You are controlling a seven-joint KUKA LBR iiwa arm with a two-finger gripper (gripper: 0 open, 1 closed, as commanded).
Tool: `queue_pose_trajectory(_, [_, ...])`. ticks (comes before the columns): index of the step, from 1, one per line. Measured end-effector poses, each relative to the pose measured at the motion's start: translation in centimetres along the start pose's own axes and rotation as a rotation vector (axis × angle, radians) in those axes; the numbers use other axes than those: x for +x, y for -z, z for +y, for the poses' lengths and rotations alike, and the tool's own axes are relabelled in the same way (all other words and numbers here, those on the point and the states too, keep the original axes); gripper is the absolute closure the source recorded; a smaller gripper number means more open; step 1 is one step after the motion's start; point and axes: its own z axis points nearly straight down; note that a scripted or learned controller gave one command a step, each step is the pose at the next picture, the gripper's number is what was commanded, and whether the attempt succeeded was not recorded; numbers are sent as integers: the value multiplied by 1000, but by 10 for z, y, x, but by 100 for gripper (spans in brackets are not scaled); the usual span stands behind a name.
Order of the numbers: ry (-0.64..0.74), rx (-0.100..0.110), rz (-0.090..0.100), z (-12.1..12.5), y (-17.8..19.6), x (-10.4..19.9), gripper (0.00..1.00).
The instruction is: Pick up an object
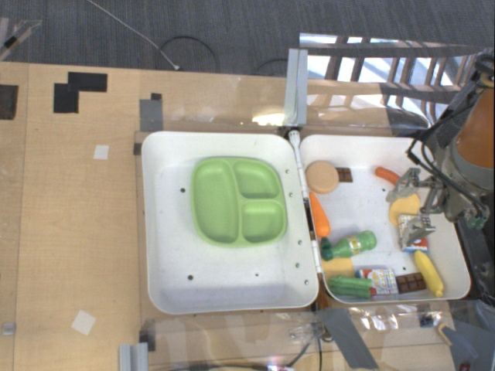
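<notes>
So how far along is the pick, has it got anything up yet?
Nothing looks lifted yet. The tool is down in the right bin, over the yellow wedge near the bin's right side; whether it has a grip I can't tell. The carrot, green bottle and banana lie in that bin. The green divided plate sits in the left bin. The lift remains.

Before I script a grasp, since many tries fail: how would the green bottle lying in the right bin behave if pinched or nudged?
The green bottle lies on its side and looks round, so it would probably roll when nudged. Its glossy surface suggests it may slip from a pinch. It looks like toy plastic, so likely light and stiff.
</notes>
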Motion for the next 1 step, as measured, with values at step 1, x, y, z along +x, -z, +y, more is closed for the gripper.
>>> queue_pose_trajectory(1, [105, 3, -13, -26, -115, -60, 0])
